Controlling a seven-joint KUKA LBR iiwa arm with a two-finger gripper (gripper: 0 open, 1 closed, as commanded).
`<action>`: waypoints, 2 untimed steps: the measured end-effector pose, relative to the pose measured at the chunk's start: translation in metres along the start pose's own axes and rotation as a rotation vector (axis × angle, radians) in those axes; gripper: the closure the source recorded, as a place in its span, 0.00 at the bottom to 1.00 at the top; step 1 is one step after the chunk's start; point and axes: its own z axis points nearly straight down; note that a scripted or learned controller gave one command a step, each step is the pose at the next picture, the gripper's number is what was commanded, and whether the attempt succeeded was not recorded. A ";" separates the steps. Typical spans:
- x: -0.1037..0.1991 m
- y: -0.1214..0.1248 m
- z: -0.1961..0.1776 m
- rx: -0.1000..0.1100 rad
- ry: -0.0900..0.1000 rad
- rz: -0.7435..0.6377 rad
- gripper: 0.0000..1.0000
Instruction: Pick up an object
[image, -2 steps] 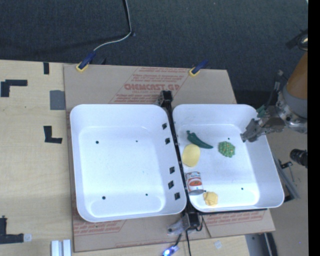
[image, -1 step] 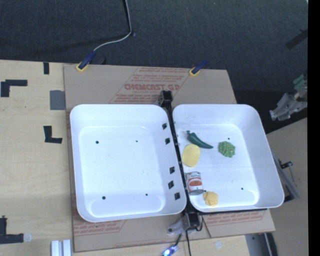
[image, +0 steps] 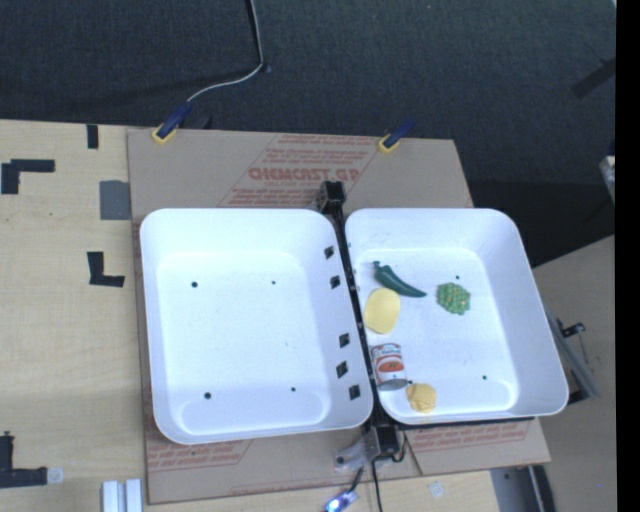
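**Operator:** Gripper state I cannot tell from my feed, so I'd command it apart before any descent.

**Spotter:** Which object are you going for?

**Operator:** The yellow fruit (image: 381, 311), just above the small can (image: 388, 362) in the right bin (image: 500, 240). I judge it to be toy plastic: light, stiff and smooth, so it's likely to squirt out if pinched off-centre. I'd close across its narrower width.

**Spotter:** Any alternatives?

**Operator:** The green broccoli (image: 453, 298), up and right of the can and well apart from it, looks bumpy and should slip less. The green pepper (image: 398, 281), further above the can, is thin and low. The yellow lump (image: 422, 398), just below-right of the can, sits close to the bin wall. The can may be lying on its side, though it's too small to be sure. If it is, it would roll.
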 end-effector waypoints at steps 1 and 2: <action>-0.018 -0.055 -0.028 0.009 0.004 0.004 1.00; -0.017 -0.052 -0.035 0.011 0.003 0.001 1.00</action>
